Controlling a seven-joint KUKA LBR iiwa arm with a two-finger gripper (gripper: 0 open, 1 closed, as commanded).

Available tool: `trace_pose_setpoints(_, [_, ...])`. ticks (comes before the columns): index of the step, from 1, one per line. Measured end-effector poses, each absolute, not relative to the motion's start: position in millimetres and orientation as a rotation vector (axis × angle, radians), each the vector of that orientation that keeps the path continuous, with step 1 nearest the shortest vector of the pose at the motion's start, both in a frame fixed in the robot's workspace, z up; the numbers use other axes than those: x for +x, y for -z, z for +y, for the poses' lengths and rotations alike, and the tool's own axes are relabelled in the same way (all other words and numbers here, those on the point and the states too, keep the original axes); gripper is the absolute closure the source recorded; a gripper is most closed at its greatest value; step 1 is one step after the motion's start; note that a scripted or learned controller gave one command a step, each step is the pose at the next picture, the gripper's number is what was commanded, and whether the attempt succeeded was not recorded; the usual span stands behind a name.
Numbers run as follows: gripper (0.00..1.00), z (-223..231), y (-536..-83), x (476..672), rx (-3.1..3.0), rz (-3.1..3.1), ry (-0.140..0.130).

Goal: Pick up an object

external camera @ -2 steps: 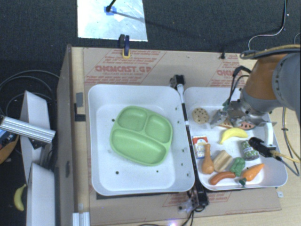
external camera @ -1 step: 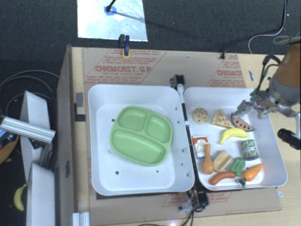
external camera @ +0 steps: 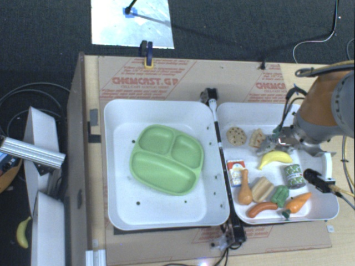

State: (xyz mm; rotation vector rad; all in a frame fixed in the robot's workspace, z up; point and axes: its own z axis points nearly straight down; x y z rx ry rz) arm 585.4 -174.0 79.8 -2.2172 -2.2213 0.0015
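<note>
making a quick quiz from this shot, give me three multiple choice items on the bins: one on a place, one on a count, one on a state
1. Where does the green divided plate lie?
A. in the left bin
B. in the right bin
C. on the floor

2. How many compartments does that plate have?
A. two
B. three
C. five

3. How does the banana lie?
A. on the plate
B. loose in the right bin beside the gripper
C. outside both bins

Answers: 1 A, the plate sits alone in the left bin. 2 B, two small sections above one long section. 3 B, it rests on the bin floor just below the gripper, among the other toy foods.
</note>
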Motion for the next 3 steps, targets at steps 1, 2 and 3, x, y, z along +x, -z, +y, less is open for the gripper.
trace_pose_setpoints(1, [0.0,-208,-114,651.7,-2.224,-2.236,0.008])
trace_pose_setpoints(2, [0.0,-173,-82,586.2,-2.216,-2.218,-0.003])
trace_pose_setpoints(3, [0.0,-207,-85,663.8,-2.206,-2.225,-0.01])
